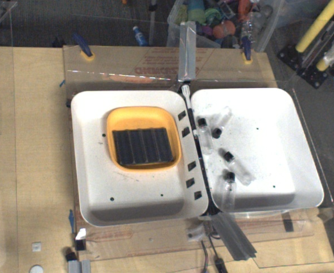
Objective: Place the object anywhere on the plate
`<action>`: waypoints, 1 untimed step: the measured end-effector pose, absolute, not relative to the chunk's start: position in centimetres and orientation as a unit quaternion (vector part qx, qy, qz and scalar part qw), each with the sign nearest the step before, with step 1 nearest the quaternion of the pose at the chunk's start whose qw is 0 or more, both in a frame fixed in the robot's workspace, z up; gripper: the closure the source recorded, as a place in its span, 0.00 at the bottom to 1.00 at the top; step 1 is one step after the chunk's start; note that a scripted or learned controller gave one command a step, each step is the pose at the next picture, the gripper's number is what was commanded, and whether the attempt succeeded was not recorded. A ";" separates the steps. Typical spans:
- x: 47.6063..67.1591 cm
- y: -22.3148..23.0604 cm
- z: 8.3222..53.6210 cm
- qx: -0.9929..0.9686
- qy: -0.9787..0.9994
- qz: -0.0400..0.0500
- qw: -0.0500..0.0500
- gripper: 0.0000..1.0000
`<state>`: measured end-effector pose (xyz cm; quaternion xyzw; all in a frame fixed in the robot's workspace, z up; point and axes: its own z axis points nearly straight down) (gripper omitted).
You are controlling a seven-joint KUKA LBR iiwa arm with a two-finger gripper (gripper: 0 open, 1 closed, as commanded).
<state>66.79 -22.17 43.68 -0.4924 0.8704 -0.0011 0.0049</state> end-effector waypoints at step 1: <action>66.7 -22.1 42.5 -0.615 0.789 0.001 0.002 1.00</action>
